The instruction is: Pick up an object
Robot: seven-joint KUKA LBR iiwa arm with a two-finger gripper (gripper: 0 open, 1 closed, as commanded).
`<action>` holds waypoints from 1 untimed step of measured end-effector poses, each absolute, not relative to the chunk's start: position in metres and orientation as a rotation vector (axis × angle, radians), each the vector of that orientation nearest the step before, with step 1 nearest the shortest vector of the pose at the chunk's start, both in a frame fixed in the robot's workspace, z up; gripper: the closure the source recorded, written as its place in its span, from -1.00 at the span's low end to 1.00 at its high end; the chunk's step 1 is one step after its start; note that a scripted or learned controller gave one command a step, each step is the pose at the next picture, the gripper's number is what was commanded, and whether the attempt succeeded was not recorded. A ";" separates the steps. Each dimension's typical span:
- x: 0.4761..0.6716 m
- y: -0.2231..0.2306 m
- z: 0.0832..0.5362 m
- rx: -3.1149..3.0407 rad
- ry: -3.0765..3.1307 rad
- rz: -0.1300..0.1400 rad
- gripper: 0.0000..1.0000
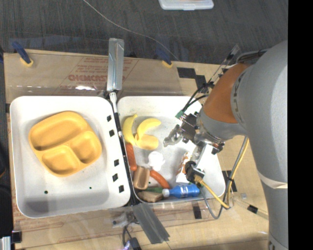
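Observation:
The right bin holds a heap along its left and front sides. There are two yellow bananas, a pale yellow piece and a small white object. With them lie an orange sausage-like piece, a brown cup and a blue bottle lying flat. My gripper hangs over the bin's middle right, just right of the bananas and the white object. Its two metal fingers are spread, with nothing between them.
A yellow divided plate lies in the left bin. A second orange stick lies against the divider wall of the right bin. The grey arm covers the bench's right side. A clear lid sits beyond the bench.

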State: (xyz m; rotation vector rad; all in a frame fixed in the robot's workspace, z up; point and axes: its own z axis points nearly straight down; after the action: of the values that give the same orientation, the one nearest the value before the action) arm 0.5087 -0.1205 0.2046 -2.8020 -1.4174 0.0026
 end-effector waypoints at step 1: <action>0.607 -0.118 0.110 -3.085 -0.576 0.013 -1.00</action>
State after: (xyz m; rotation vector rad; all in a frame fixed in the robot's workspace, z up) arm 0.6074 -0.1179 0.1098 -3.0849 -0.5759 0.0126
